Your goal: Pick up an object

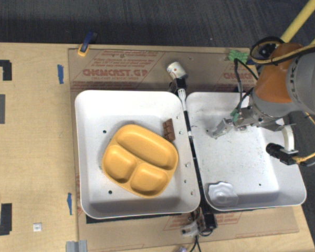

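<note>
A light wooden desk [31, 140] carries a brown cardboard sheet [126, 67] printed with red lettering, and on it two shallow white bins sit side by side. The left bin [89, 140] holds a large yellow divided plate [140, 159], lying upside down near its middle, and a small brown block [168, 129] just beside the plate's upper right edge, close to the wall shared with the other bin. The right bin [252, 161] holds a clear plastic lid-like piece [222, 193] in its near left corner. The grey arm [299, 83] with its orange band [275, 80] reaches in from the right, its pincer [220, 128] low over the upper left part of the right bin; whether it is wide or narrow cannot be told, and nothing shows in its grip. The plate lies well apart from the pincer, across the divide; the clear piece lies nearer, below it. Blue tape marks [60, 73] dot the desk; dark carpet [147, 9] runs behind.
</note>
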You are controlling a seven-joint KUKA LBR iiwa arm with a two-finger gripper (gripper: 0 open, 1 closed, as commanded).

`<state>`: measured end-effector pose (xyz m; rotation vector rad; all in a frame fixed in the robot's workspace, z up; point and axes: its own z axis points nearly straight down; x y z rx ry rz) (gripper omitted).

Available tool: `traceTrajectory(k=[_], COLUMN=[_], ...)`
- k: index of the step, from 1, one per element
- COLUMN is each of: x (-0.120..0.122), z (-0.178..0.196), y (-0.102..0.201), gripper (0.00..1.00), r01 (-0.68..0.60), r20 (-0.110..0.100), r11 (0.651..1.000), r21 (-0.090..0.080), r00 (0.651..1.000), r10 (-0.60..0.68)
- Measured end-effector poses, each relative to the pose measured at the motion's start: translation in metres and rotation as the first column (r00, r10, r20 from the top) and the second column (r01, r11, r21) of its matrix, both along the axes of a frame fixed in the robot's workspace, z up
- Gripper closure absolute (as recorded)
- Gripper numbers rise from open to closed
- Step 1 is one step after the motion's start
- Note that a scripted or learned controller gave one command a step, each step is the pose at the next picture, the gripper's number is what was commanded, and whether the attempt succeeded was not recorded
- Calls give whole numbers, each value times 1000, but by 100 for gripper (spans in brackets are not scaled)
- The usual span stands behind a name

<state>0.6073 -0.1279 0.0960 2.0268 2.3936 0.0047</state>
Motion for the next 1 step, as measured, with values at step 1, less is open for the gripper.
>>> traceTrajectory(k=[1], x=[-74], z=[-11], y=[-38], gripper=[0], r01=[194], r20=[-7], r11=[981], r21=[1], r00=[981], r10=[-194])
